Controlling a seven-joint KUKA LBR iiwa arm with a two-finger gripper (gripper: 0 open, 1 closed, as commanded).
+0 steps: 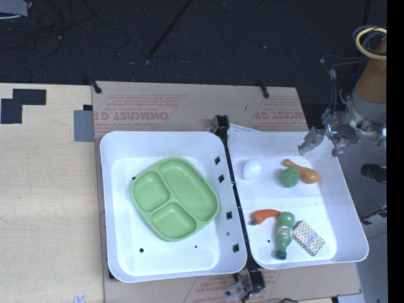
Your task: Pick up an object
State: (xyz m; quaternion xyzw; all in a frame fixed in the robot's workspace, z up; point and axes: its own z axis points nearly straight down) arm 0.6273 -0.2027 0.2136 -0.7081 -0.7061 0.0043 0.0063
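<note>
The right bin [334, 169] holds several small things: a white egg-shaped piece [252, 168], a green ball [289, 178] against an orange carrot-like piece [305, 172], a red-orange chilli [265, 215], a green bottle [283, 233] lying down and a small patterned box [308, 237]. My gripper [323, 144] hangs over the bin's far right corner, above and to the right of the green ball. Its two fingers are spread open and nothing sits between them.
The left bin [120, 169] holds a green divided plate [175, 197]. A black divider [228, 194] joins the two bins. Cardboard [158, 109] lies under both, and the arm's orange band [372, 81] stands at the far right.
</note>
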